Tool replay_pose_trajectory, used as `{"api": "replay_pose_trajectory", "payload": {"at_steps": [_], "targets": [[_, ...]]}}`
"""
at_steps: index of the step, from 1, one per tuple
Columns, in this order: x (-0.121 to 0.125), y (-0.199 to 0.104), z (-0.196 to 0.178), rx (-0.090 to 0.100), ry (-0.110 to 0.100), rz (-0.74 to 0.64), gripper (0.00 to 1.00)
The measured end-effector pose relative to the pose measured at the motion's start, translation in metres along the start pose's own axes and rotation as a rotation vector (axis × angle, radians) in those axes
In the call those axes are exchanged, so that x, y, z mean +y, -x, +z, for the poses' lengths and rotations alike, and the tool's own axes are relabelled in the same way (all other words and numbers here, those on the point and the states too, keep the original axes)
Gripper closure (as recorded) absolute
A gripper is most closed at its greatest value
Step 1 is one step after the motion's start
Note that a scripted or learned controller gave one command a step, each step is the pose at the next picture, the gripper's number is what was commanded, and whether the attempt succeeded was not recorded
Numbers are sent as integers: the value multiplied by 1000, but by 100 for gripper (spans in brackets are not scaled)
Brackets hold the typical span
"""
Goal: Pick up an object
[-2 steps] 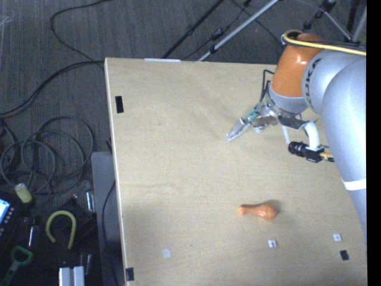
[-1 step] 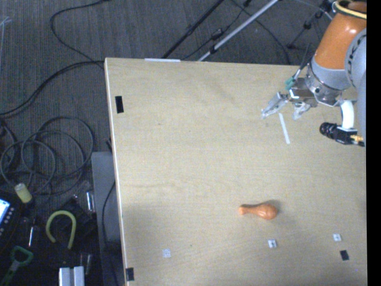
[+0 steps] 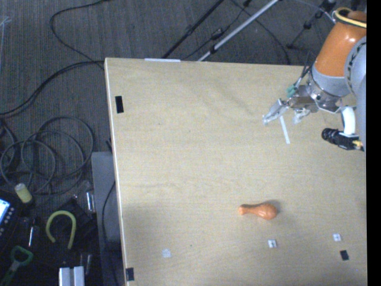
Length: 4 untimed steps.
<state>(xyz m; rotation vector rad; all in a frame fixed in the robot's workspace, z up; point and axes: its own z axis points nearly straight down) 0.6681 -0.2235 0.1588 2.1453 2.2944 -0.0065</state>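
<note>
1. Overhead, camera view: end effector (image 3: 284,119) up at right side of table (image 3: 178,159), hanging off the grey arm with orange band (image 3: 340,46). Fingers spread, open, nothing between them.
2. Target: orange object (image 3: 259,210), pear-shaped with a narrow neck pointing left and a fat bulb on the right, lying flat on the table in the lower middle. Well apart from end effector, closer to the near edge, slightly left of it.
3. Step judged: approach not yet made, grasp not started.
4. To do well: bring end effector over the bulb end, not the thin neck; probably better purchase there. Turn wrist so fingers close across the short axis, not along the length.
5. Keep fingers wide on descent, go low enough to straddle the body; likely rolls if nudged on one side only.
6. Small markers (image 3: 272,243) lie near the object on the table; black tags (image 3: 119,104) at the left edge. Ignore, no obstruction.
7. Cables (image 3: 47,154) on floor left, irrelevant.
</note>
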Motion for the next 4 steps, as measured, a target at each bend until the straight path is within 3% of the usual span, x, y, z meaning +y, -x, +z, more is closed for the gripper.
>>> {"api": "replay_pose_trajectory", "payload": {"at_steps": [1,2,3,4], "targets": [[1,-2,75,1,2,-217,0],[2,-2,64,-2,3,-218,100],[6,-74,-13,3,4,-166,100],[-26,-51,-22,2,4,-490,100]]}}
